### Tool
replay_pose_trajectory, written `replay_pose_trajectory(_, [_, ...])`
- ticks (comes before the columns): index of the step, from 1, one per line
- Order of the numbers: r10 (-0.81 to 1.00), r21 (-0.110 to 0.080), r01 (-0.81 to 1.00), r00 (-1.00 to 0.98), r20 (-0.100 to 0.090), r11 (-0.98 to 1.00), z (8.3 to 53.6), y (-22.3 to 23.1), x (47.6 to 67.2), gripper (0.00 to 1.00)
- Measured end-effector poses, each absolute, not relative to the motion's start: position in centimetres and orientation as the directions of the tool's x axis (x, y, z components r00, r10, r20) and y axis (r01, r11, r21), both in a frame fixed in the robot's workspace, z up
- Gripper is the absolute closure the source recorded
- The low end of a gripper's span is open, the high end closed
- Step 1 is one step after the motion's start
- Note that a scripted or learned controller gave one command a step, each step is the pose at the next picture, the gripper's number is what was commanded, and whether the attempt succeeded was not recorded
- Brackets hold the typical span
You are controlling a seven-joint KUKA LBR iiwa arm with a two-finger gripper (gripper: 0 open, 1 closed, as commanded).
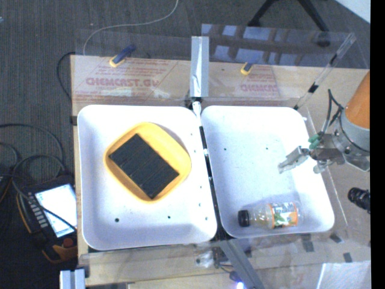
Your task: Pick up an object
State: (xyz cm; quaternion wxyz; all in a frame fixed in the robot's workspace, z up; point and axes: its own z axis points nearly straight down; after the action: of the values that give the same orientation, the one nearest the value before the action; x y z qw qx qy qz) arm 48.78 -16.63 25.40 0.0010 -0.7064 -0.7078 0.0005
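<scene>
Lying near front rim, bottle (269, 215), bin (258, 131)

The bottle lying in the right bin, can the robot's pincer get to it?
Probably yes. The bottle lies on its side near the front of the right bin, with nothing over it, and the pincer hangs just above and behind it.

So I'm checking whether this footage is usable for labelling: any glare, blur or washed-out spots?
Camera view: the clear panel behind the bins carries pale reflections; the white right bin looks bright but its edges read clearly; the plastic bottle is soft, label illegible; the gripper is small and slightly blurred; the yellow dish is sharp enough.
</scene>
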Motion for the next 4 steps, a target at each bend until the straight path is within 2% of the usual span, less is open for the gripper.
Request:
replay_pose_trajectory(1, [0.998,0.003,0.998,-0.061,0.000,0.061,9.5,-19.9,48.5,0.00])
replay_pose_trajectory(2, [0.998,0.005,0.998,-0.061,0.001,0.061,10.4,-19.8,48.7,1.00])
replay_pose_trajectory(3, [0.998,0.004,0.998,-0.061,0.001,0.061,10.4,-19.8,48.7,0.00])
replay_pose_trajectory(4, [0.974,0.009,0.974,-0.224,-0.006,0.224,9.2,-20.1,48.7,0.00])
